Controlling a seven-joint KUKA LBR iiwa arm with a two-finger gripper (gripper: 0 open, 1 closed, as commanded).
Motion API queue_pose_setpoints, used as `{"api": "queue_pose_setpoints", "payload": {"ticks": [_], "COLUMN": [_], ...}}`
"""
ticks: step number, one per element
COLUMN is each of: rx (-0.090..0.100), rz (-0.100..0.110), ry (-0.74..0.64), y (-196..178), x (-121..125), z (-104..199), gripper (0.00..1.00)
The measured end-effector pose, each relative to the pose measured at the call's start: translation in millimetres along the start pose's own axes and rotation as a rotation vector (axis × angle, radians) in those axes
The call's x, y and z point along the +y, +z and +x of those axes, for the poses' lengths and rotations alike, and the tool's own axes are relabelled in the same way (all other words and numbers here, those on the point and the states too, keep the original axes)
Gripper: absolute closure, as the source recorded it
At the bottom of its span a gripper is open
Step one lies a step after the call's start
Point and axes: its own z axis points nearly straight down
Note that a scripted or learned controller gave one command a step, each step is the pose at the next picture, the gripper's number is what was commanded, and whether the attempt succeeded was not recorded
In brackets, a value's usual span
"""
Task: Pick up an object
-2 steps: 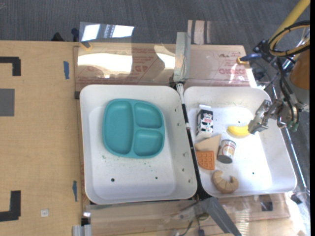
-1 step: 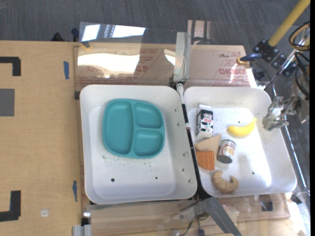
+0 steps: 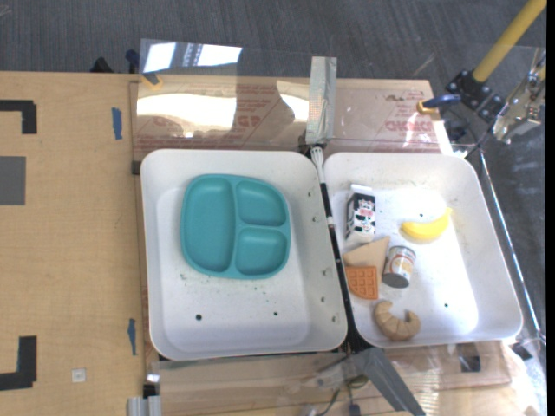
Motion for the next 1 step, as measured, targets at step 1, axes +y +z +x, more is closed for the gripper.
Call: {"api": "queue_pose_setpoints", "payload": {"ticks": [1], "rx": [0.004], "rz": [0.002], "ry": [0.360], "y": [-69.8], "x": [-5.2], "z": [10.4], "gripper": [1.00]}}
